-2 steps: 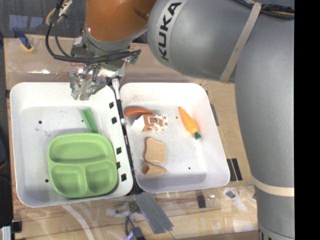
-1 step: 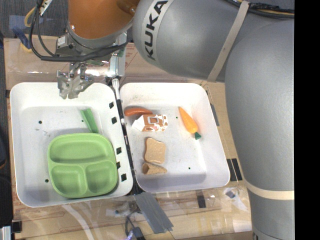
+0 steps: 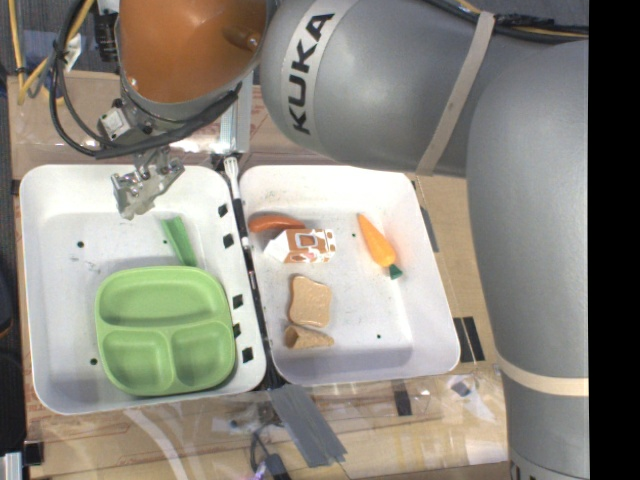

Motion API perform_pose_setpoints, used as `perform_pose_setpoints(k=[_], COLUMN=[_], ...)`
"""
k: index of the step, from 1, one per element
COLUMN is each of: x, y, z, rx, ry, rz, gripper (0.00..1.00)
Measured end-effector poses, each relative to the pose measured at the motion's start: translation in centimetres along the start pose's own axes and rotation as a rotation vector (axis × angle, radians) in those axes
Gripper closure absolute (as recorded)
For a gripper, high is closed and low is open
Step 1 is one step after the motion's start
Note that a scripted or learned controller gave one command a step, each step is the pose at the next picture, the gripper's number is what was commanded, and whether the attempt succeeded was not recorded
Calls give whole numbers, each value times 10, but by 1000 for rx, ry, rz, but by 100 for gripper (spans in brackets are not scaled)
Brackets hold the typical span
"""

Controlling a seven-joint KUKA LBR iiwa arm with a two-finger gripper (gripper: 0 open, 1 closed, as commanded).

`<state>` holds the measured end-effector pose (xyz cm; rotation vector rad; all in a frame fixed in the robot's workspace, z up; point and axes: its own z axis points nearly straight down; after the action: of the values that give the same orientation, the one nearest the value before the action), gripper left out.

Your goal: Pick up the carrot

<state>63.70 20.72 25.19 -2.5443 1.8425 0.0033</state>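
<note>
The small orange carrot with a green stem end [image 3: 377, 243] lay tilted in the right shallow white bin [image 3: 425, 313], near its right wall. To its left sat an orange-and-white toy truck [image 3: 309, 245], with a reddish sausage-shaped piece [image 3: 273, 222] just above that. Two tan bread-like slices [image 3: 309, 311] rested nearer the front. Over the left white bin [image 3: 55, 288] hung the grey metal end effector [image 3: 140, 190], well apart from the carrot, pinching nothing; whether it was spread could not be told. Below it lay a green stick [image 3: 180, 239] and a green compartment tray [image 3: 165, 329].
</note>
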Motion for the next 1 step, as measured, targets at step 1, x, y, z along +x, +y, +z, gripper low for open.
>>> perform_pose_setpoints(k=[1], x=[-5], y=[-19], z=[97], rx=[-11], ry=[-2], rz=[29], gripper=[100])
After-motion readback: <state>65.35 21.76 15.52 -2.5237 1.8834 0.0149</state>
